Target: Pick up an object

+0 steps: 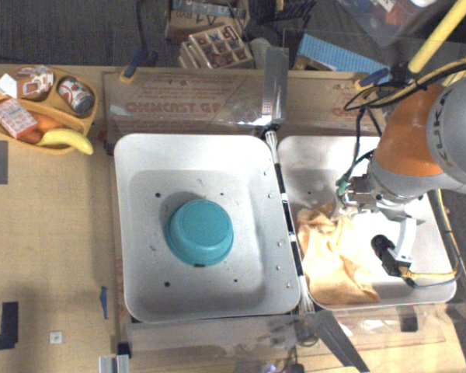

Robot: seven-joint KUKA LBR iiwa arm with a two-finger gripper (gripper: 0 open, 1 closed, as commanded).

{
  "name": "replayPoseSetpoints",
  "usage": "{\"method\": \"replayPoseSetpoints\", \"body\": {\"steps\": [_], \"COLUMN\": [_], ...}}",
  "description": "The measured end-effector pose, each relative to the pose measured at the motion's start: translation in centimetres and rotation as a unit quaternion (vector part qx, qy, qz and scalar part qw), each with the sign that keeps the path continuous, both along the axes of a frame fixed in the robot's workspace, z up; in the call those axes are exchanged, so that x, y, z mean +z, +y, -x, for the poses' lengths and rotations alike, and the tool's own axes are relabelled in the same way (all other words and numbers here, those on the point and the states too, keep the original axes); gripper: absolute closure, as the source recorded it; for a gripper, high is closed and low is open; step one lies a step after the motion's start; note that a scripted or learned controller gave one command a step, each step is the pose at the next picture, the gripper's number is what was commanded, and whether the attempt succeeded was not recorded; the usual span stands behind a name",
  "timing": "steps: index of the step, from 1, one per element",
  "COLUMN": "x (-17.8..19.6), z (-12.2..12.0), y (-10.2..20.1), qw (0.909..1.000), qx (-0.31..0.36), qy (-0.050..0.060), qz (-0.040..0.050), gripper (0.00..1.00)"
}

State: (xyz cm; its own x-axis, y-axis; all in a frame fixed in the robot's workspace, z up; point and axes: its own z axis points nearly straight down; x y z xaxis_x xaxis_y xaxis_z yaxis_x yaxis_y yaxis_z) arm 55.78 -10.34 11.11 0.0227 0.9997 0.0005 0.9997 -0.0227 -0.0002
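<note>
An orange-yellow cloth [328, 256] lies crumpled in the left half of the right bin [314, 160]. A teal bowl [200, 231] rests upside down in the middle of the left bin [136, 158]. My gripper [349, 203] hangs low over the right bin, at the cloth's upper right edge, under the grey and orange wrist [408, 150]. Whether it touches the cloth cannot be told from this angle. A black and white part [392, 253] of the tool sticks out toward the bin's front right.
A yellow tray [31, 119] with toy food and a banana [67, 138] sits at the bench's far left. A cardboard wall [186, 103] runs behind both bins. Cables [373, 103] hang near the arm. Boxes and clutter lie beyond the bench.
</note>
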Motion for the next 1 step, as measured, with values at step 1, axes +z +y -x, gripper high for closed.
{"method": "replayPoseSetpoints", "body": {"steps": [1], "x": [-1.88], "z": [0.01], "y": [-0.56], "qw": [0.9987], "qx": [-0.051], "qy": [-0.001], "qz": [-0.0007], "gripper": [1.00]}}
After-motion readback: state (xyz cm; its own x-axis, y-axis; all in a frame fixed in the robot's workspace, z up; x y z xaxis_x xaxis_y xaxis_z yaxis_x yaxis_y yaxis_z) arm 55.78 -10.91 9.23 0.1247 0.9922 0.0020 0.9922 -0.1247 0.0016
